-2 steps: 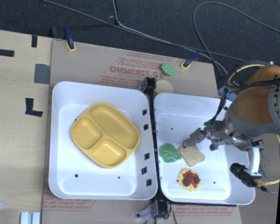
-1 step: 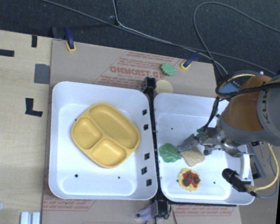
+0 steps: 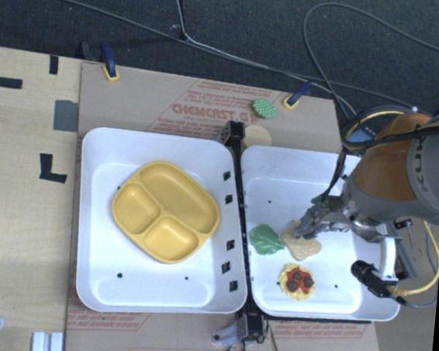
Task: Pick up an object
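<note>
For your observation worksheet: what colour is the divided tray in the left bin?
Yellow, seen clearly in the camera view: divided tray.

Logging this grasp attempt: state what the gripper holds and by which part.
Cannot be told: the gripper sits at the tan cracker-like piece, its fingertips unclear.

A pale wooden table (image 3: pixel 13 211) carries black tape marks (image 3: pixel 49 167) along its left side. A sheet of brown cardboard (image 3: pixel 180 104) with red printing lies across it, held at the far edge by two blue-and-yellow clamps (image 3: pixel 108 66). Beyond the table's far edge lies dark carpet (image 3: pixel 244 17), crossed by loose grey cables (image 3: pixel 217 50).
</note>
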### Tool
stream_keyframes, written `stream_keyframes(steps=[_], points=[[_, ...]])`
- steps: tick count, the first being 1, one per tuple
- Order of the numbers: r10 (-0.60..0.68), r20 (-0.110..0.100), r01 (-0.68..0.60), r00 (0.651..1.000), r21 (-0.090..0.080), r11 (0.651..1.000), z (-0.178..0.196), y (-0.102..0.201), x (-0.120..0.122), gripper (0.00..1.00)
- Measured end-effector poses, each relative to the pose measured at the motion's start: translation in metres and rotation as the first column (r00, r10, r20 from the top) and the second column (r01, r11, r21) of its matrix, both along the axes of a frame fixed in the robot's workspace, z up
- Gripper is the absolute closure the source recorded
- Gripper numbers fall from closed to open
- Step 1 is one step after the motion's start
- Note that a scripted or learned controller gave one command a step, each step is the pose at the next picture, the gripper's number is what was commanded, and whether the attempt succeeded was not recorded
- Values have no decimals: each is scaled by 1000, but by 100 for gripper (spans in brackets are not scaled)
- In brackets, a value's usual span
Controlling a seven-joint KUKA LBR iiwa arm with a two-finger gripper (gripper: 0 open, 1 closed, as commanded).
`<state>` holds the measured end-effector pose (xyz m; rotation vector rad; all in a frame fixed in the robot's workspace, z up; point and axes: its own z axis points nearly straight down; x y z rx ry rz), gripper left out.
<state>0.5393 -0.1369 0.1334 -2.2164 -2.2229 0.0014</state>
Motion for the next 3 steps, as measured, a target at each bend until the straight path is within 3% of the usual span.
stream_keyframes(steps=[2,3], points=[[-1,8,1,1000,-2,1000,119,3,8,100],[-2,2,2,1000,-1,1000,122,3,8,100]])
